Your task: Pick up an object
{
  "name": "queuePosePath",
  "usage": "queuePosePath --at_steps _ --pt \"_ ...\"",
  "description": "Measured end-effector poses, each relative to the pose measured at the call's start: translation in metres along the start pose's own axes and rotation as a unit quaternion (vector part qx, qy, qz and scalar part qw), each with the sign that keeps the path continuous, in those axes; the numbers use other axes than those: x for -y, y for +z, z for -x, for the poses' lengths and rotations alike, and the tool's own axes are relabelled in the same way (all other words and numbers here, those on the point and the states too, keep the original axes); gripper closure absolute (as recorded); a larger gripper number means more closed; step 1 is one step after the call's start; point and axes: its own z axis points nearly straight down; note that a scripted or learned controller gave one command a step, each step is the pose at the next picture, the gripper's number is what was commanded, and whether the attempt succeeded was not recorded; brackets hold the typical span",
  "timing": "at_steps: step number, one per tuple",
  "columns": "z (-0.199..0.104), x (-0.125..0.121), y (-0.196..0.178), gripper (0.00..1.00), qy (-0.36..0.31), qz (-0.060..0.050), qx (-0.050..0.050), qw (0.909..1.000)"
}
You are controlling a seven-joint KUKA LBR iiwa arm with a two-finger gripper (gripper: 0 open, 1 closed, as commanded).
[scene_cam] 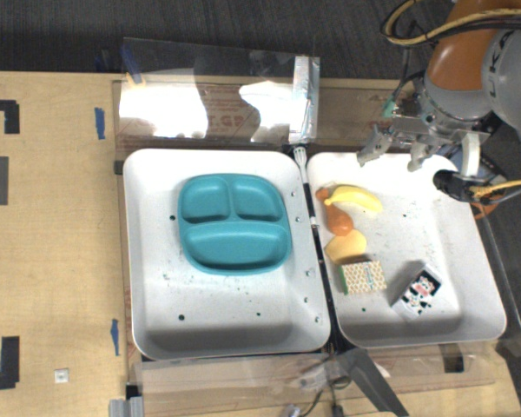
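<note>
My gripper [391, 156] hangs over the back edge of the right bin [451, 233], its two fingers spread apart with nothing between them. Below and left of it lies a yellow banana [358, 199]. An orange carrot-like piece [339, 219] sits just under the banana, and a yellow-orange wedge [347, 247] lies in front of that. A speckled tan block [364, 278] rests near the bin's front left. A small black and white box [417, 290] lies at the front, right of the block.
The left bin [148, 259] holds a teal divided plate [234, 222]. A clear plastic sheet [217, 102] stands behind the left bin. Cables [482, 189] trail beside the right bin's right rim. The bench [43, 259] extends to the left.
</note>
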Motion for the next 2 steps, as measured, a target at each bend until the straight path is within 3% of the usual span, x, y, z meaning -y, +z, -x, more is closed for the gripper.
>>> queuePosePath --at_steps 1,2 --pt "0.006 0.057 0.102 0.0 -0.061 -0.001 0.0 0.9982" --pt "0.0 0.011 0.114 0.0 -0.064 0.004 0.0 0.9979"
